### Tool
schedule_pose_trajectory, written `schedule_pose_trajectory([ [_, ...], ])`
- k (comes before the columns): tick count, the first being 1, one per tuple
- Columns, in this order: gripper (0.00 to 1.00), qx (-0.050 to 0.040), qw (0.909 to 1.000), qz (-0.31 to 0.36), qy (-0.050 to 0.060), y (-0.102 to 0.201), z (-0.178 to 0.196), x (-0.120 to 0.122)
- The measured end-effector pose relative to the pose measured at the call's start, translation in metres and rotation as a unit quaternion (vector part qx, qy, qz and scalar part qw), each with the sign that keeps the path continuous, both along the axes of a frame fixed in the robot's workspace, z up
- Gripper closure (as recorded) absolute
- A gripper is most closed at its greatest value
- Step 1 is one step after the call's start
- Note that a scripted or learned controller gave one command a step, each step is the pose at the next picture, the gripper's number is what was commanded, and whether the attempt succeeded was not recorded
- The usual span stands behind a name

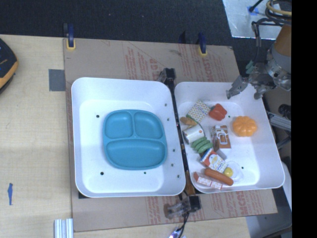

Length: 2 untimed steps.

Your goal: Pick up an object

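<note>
My gripper (246,90) hangs over the far right corner of the right bin (267,175), its two dark fingers spread apart with nothing between them. Just below it in the bin lie a red pepper-like piece (217,112) and an orange pumpkin-shaped toy (244,126). Further down are a checked packet (199,110), a small white can (193,132), a green pod (201,145), a brown-and-white packet (222,136) and an orange carrot (218,176).
The left bin (84,177) holds a blue divided plate (134,138). Clamps (201,42) pin the cardboard sheet at the back. A dark, yellow-edged object (6,63) sits at the far left of the bench.
</note>
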<state>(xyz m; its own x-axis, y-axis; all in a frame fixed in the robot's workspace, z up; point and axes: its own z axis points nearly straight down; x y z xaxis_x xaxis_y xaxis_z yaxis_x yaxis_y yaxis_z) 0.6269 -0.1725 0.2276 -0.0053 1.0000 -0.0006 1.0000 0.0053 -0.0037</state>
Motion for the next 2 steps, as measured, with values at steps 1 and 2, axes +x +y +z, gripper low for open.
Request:
schedule_pose_trajectory([
  [1,0.0,0.0005,1.0,0.001,-0.001,0.019,-0.14,0.02],
  [2,1.0,0.0004,1.0,0.002,-0.005,0.017,-0.119,0.022],
])
